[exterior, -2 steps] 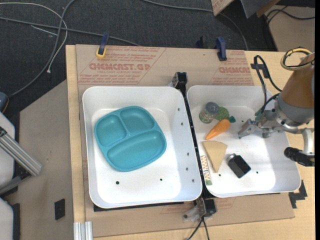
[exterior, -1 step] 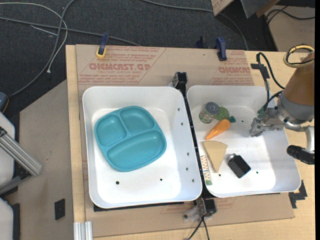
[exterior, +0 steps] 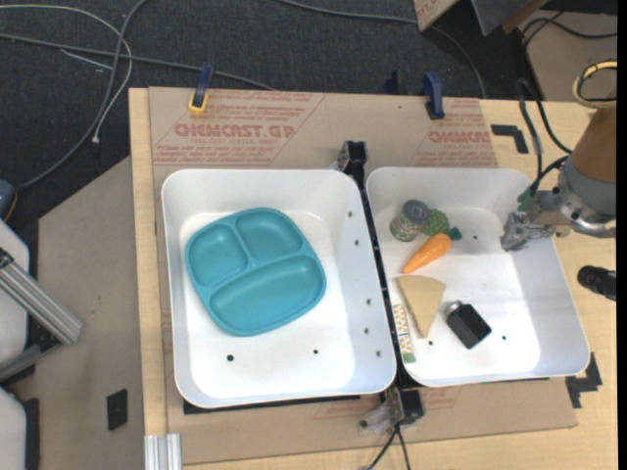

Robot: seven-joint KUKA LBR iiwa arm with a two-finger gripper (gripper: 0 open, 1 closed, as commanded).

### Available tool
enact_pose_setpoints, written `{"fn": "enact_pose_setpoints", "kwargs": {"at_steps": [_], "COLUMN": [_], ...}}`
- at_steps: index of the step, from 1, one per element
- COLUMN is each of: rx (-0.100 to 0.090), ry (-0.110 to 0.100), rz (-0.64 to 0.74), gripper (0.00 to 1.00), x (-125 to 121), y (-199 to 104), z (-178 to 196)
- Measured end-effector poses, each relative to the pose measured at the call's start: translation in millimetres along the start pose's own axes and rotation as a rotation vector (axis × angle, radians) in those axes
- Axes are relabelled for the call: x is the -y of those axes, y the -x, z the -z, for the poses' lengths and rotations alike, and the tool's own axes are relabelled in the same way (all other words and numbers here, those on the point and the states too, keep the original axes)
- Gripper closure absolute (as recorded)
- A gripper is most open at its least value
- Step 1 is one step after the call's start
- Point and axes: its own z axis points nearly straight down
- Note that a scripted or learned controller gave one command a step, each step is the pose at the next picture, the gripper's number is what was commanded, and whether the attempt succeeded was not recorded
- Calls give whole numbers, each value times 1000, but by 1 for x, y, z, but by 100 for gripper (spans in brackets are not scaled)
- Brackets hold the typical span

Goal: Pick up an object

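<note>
so the gripper is hovering at the right bin's far right edge, can't tell its finger state, and the carrot is lying well left, long axis slanting toward it.

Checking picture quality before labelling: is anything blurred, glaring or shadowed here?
Camera view: light is even and soft; the blue plate and carrot look sharp. The white bins' walls are bright but not washed out. The tool is small and slightly soft at the right bin's edge, casting a faint shadow.
</note>
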Motion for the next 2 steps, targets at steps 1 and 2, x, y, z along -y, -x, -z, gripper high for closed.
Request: {"fn": "enact_pose_setpoints", "kwargs": {"at_steps": [1,2], "rx": [1,-1], "ry": [2,-2], "rz": [0,0], "gripper": [100,100], "x": [-5,-6], "y": [8,8], "z": [62,72]}}
